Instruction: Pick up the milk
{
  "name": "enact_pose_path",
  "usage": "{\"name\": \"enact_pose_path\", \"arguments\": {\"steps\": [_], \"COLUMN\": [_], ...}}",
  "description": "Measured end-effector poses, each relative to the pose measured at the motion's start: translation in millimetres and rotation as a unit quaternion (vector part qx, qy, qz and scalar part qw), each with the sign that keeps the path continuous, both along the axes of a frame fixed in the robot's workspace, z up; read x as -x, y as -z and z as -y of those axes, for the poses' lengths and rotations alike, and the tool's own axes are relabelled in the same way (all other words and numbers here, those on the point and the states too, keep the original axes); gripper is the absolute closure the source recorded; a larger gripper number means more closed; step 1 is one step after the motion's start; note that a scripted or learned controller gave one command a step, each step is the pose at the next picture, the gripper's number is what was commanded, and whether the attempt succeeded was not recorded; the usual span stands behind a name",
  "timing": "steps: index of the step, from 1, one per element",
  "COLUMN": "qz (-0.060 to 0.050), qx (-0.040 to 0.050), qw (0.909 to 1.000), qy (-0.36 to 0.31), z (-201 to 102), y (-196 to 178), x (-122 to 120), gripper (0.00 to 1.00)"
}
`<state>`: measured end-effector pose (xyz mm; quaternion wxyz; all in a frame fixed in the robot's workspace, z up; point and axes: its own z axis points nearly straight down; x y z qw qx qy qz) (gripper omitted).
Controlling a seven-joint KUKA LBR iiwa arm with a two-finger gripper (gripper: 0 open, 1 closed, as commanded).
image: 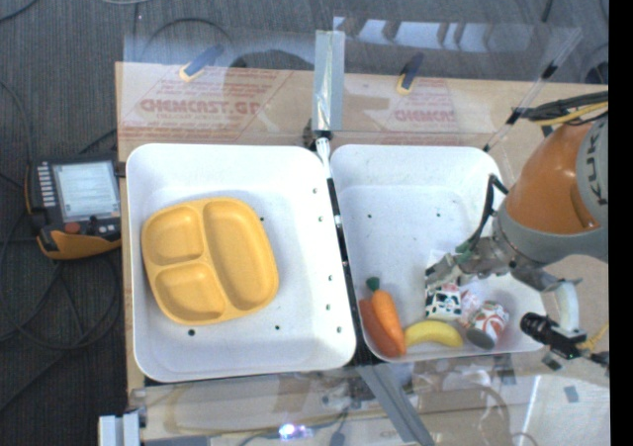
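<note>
Apparently the milk (445, 300) lay in my right bin (415, 197) near five o'clock, its long axis unclear to me, beside a banana (433, 334) and carrot (384, 323); the left bin (297, 177) held a yellow tray (209, 260). The gripper (463, 266) hovered just above the milk.

Crowded corner, open floor elsewhere in the right bin

The right bin (415, 187) lies bare toward 12 o'clock; the milk carton (445, 300) is hemmed by the banana (433, 334) at 6, carrot (382, 321) at 8, and a red-and-white item (487, 316) at 4.
</note>
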<state>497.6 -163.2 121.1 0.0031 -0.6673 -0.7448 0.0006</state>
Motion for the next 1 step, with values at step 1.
{"name": "enact_pose_path", "arguments": {"steps": [1], "qz": [0.001], "qx": [0.0023], "qw": [1.0000], "qy": [-0.004], "z": [-77.1], "y": [-119.5], "x": [9.7], "gripper": [1.00]}}
